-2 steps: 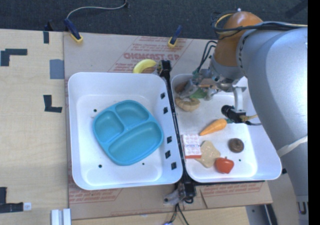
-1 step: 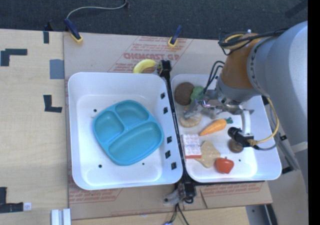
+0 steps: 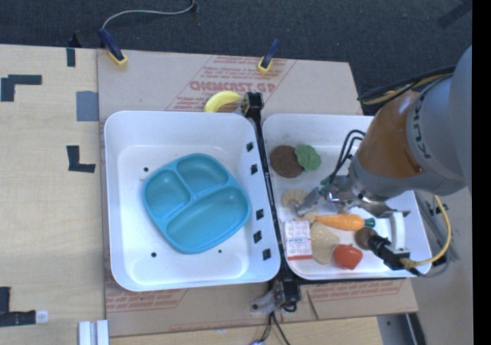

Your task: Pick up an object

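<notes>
The right bin (image 3: 337, 127) holds several food items: a brown patty (image 3: 285, 161), a green leafy piece (image 3: 308, 156), a beige lump (image 3: 294, 198), an orange carrot (image 3: 340, 221), a red-and-white carton (image 3: 298, 238), a pale potato-like piece (image 3: 324, 243) and a red tomato (image 3: 347, 257). My gripper (image 3: 313, 199) hangs low over the middle of this bin, its metal fingers pointing left toward the beige lump and just above the carrot. The fingers look close together, with nothing visibly between them.
The left bin (image 3: 123, 182) holds a blue sectioned plate (image 3: 197, 202). A yellow banana (image 3: 223, 100) lies on the cardboard behind the bins. The grey and orange arm (image 3: 406, 144) covers the right bin's right side. Yellow clamps (image 3: 113, 50) pin the cardboard's back edge.
</notes>
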Robot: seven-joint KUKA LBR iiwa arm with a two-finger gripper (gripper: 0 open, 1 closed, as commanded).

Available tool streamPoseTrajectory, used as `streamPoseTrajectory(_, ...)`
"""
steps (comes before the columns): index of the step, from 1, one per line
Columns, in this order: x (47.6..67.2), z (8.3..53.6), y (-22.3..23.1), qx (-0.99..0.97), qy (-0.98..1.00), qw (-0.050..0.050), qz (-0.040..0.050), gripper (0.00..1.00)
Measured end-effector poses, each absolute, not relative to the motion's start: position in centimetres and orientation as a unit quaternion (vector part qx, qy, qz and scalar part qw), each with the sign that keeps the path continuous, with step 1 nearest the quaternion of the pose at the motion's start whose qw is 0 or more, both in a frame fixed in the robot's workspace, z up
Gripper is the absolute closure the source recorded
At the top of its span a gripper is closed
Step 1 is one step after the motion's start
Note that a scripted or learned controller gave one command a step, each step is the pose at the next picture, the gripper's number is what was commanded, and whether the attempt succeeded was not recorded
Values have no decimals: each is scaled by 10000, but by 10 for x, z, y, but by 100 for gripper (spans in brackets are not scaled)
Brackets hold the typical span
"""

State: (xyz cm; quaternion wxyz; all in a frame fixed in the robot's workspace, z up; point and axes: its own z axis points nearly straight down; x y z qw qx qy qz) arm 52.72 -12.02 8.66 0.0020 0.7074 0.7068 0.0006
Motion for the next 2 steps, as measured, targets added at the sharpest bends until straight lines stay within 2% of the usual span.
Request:
streamPoseTrajectory(1, 574, 87, -122, 7068, 7074, 18, 10, 0)
streamPoseTrajectory(2, 552, 87, -103, 7070, 7072, 30, 10, 0)
